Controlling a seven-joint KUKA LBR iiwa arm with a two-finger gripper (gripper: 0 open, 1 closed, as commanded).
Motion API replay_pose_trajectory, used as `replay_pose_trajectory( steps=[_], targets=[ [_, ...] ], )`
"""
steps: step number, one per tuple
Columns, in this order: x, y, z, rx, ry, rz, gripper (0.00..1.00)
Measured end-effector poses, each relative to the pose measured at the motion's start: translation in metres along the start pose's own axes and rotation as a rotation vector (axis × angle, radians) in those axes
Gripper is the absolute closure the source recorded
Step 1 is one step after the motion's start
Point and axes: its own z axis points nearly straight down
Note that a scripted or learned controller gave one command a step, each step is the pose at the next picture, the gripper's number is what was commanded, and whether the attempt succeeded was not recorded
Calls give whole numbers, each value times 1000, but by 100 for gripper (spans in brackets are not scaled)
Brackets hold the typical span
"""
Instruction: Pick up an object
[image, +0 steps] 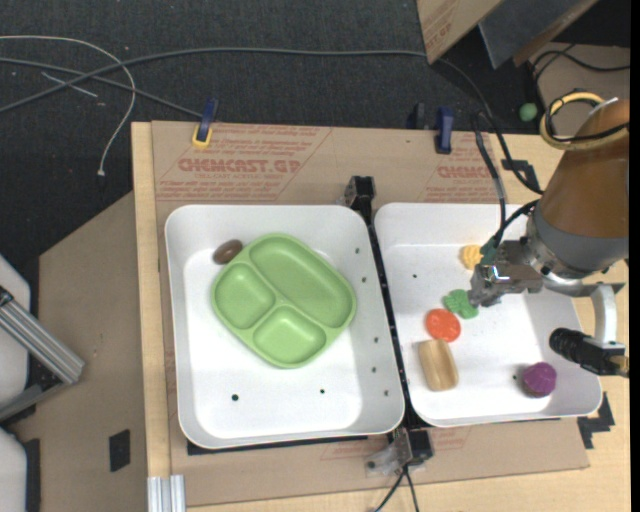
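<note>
In the right bin (430, 400) lie a yellow piece (471, 256), a green piece (460, 302), an orange-red round piece (443, 325), a tan bread-like piece (437, 363) and a purple piece (539, 378). My gripper (487, 288) hangs low over this bin, right beside the green piece and just below the yellow one. The wrist above it hides the fingertips. I see nothing held between them.
The left bin (200, 400) holds a green divided plate (283, 298) and a small brown piece (229, 251) at its upper left. A black divider clamp (360, 190) sits between the bins. The arm's orange band (590, 160) looms over the right bin's far right side.
</note>
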Motion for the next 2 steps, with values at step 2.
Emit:
replay_pose_trajectory(
  steps=[2],
  targets=[
    [102,-6,16,7,2,1,100]
  ],
)
